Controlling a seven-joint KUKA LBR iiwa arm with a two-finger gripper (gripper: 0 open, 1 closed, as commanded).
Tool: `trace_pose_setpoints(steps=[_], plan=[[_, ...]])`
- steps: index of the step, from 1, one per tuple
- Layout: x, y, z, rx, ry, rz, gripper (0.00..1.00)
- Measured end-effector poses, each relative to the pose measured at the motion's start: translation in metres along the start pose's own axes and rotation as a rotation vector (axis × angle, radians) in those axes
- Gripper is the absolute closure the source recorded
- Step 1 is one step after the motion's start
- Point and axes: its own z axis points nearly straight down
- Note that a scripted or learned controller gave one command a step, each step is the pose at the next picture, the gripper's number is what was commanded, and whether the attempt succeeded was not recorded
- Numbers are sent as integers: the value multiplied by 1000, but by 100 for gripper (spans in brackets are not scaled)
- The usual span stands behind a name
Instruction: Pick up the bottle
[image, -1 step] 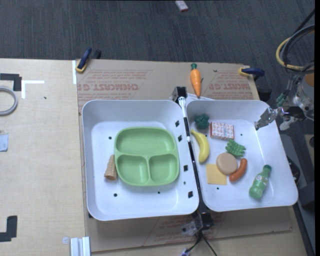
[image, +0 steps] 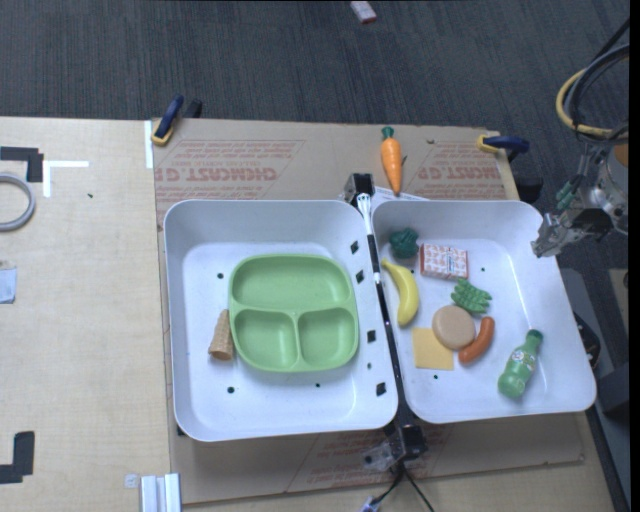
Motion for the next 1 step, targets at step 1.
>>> trace_pose_setpoints(steps=[1], plan=[[-4,-77,-34,2,2,-51,100]])
